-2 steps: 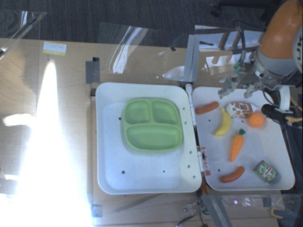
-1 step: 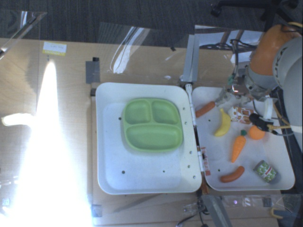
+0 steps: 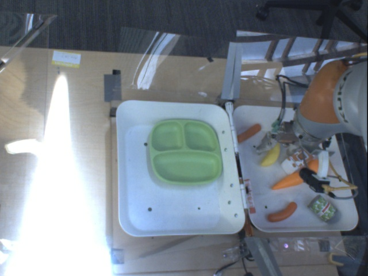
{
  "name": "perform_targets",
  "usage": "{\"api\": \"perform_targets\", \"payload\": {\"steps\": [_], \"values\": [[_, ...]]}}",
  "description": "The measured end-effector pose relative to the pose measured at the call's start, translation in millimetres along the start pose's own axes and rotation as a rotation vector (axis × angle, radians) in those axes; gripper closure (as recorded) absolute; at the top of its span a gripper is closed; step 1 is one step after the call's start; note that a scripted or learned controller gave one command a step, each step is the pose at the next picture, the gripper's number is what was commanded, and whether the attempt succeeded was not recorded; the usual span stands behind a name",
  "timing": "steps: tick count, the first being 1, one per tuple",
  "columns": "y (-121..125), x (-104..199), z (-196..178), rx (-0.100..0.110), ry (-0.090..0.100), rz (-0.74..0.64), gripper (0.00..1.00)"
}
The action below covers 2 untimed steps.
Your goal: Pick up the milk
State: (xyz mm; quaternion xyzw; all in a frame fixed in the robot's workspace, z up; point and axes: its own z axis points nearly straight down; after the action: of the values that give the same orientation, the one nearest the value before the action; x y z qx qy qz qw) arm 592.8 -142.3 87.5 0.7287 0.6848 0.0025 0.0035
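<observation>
My gripper hangs low over the upper middle of the right bin, the arm reaching in from the right. A small white carton-like thing, apparently the milk, lies just below the gripper and is partly hidden by it. It sits between a yellow banana and an orange carrot. I see nothing held in the gripper.
The right bin also holds a red sausage at its upper left, another sausage near the front, and a green-and-white can at the front right. The left bin bears a green divided plate.
</observation>
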Motion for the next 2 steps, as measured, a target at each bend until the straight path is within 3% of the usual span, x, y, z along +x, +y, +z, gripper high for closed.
{"api": "perform_targets", "payload": {"steps": [1, 2], "values": [[-101, -35, -2, -0.003, -0.003, -0.009, 0.0], [-97, -35, -14, -0.012, -0.005, -0.011, 1.0]]}}
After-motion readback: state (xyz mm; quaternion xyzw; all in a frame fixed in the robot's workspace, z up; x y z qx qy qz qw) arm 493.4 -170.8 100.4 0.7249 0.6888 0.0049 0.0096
